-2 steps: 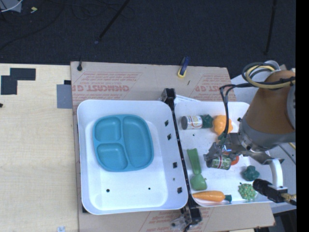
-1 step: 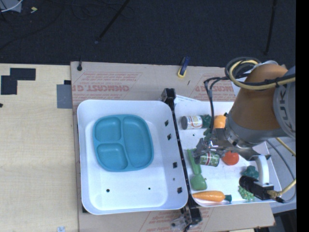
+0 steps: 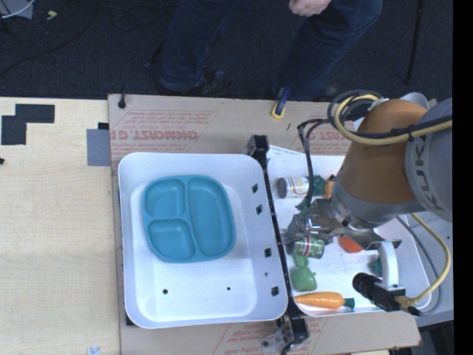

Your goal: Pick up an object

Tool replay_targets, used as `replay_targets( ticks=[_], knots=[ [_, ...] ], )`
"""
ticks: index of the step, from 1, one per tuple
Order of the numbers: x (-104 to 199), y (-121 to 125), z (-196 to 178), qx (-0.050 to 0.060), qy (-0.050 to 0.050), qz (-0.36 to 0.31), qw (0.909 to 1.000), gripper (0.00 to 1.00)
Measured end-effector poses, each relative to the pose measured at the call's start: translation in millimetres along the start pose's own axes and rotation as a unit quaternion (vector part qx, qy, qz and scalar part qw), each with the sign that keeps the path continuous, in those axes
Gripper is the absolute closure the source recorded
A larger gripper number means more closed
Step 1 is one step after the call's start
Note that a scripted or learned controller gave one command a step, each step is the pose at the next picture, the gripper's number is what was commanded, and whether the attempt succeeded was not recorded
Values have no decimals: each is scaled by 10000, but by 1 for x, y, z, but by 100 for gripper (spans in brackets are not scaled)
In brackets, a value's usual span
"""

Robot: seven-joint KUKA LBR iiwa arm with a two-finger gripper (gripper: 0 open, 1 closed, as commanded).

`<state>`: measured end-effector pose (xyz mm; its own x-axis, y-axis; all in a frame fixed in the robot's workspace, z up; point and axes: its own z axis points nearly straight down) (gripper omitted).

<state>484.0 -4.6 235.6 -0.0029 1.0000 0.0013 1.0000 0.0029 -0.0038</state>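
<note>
Now we're low over the green-labelled can (image 3: 309,248) with the gripper (image 3: 301,237), its grip impossible to judge, and the green pepper (image 3: 303,278) crowding alongside could spoil our pick.

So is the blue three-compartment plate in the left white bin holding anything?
Empty. The blue three-compartment plate lies flat in the left white bin, and all three compartments show bare blue plastic.

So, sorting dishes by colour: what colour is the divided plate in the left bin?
Light blue divided plate, clearest in the camera view.
</note>
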Motion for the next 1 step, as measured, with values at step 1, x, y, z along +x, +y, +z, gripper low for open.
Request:
replay_targets(
  ticks=[1],
  knots=[
    [2,15,12,0,-10,-2,10000,100]
  ],
)
